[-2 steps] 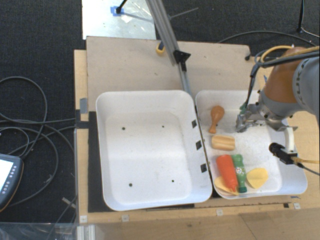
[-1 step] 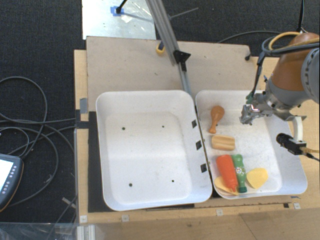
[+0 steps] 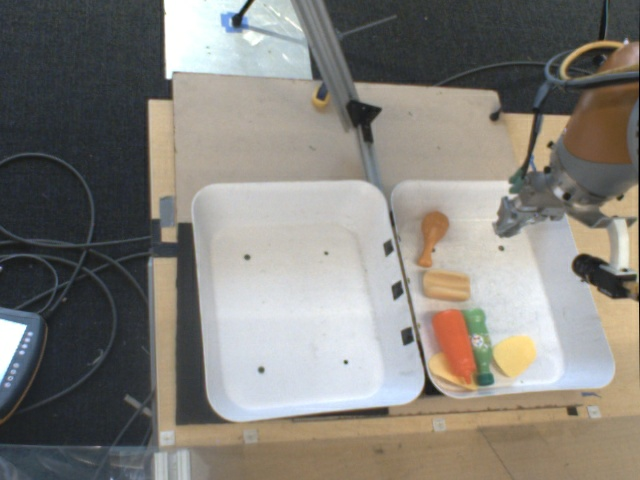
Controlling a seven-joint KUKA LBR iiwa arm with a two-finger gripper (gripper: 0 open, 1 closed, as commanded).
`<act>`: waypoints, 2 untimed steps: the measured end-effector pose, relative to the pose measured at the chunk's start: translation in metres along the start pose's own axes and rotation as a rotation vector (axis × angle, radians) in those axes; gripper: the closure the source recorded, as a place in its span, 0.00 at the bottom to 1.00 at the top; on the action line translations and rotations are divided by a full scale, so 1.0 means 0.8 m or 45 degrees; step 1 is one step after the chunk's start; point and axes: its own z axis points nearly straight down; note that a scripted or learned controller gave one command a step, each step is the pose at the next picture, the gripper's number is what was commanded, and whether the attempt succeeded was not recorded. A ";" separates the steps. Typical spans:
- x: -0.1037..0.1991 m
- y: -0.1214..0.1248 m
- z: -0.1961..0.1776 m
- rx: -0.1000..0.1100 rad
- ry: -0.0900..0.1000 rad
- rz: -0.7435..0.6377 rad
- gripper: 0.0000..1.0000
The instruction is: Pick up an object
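The right bin (image 3: 565,298) holds a brown toy drumstick (image 3: 431,236), a tan bread roll (image 3: 446,286), an orange carrot (image 3: 455,345), a green bottle (image 3: 480,344) and a yellow chip-shaped piece (image 3: 514,355). A second yellow piece (image 3: 441,370) peeks out under the carrot. My gripper (image 3: 510,218) hangs over the upper right part of this bin, right of the drumstick and apart from every object. Nothing shows between its fingers.
The left bin (image 3: 290,298) sits beside the right one, with black clips along the shared rim (image 3: 397,290). A grey pole (image 3: 335,58) slants across the back board. Cables lie on the dark floor at the left, near a tablet (image 3: 15,353).
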 end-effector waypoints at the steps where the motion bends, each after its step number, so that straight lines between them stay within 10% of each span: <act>1: -0.003 0.013 -0.077 -0.003 -0.001 -0.001 1.00; 2: 0.062 -0.009 -0.058 0.009 0.004 -0.005 1.00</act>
